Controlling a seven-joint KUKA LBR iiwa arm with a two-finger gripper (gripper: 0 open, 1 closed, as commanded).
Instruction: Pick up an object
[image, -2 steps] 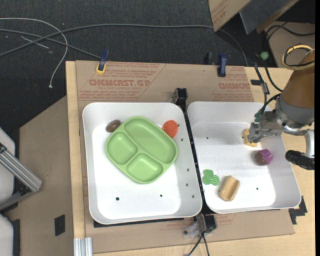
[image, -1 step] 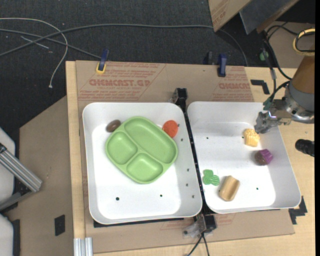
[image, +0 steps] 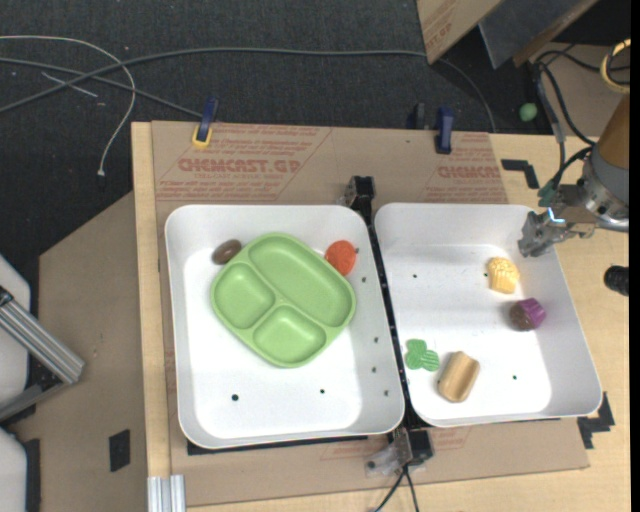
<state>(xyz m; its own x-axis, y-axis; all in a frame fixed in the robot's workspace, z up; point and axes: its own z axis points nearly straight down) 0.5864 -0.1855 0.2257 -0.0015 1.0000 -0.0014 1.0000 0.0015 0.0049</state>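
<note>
The gripper (image: 535, 238) hung at the right bin's (image: 440, 225) far right rim, seemingly poised to descend; whether its fingers were wide or narrow I could not tell. Nearest inside that bin lay the yellow piece (image: 502, 274), the likeliest pick, with the purple piece (image: 526, 314) just beyond
</note>
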